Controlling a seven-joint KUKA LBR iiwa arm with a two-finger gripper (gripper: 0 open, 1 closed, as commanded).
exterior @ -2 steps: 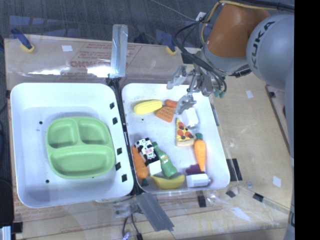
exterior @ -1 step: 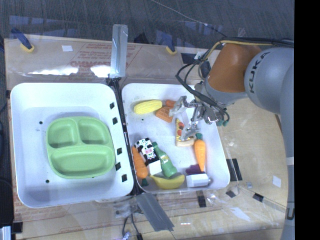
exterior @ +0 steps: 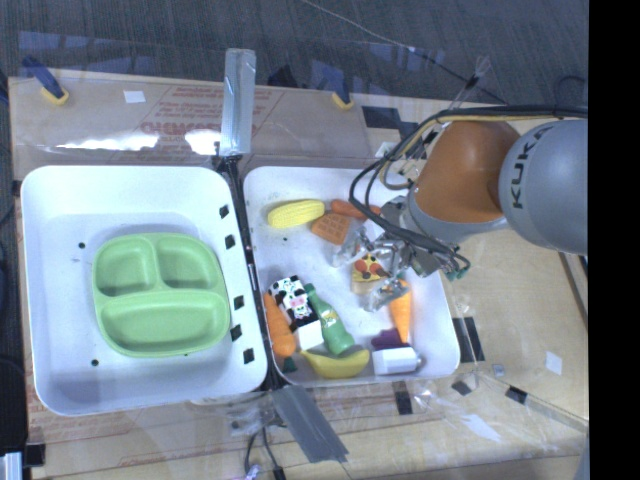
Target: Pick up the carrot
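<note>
We see the gripper [exterior: 385,268] low inside the right bin [exterior: 440,353], near its right side. We cannot tell how it is set, because toys crowd around it. One carrot [exterior: 401,315] stands just below it, near the bin's right wall. The green plate [exterior: 158,293] sits in the left bin [exterior: 50,198].

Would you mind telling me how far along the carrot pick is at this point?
Done: the arm has reached into the right bin, and the gripper sits low among the toys. In hand: it hangs just above a carrot near the bin's right wall; whether it grips anything can't be told. Left: gripping and lifting. That carrot lies on the bin floor, as does a second carrot by the left wall.
</note>
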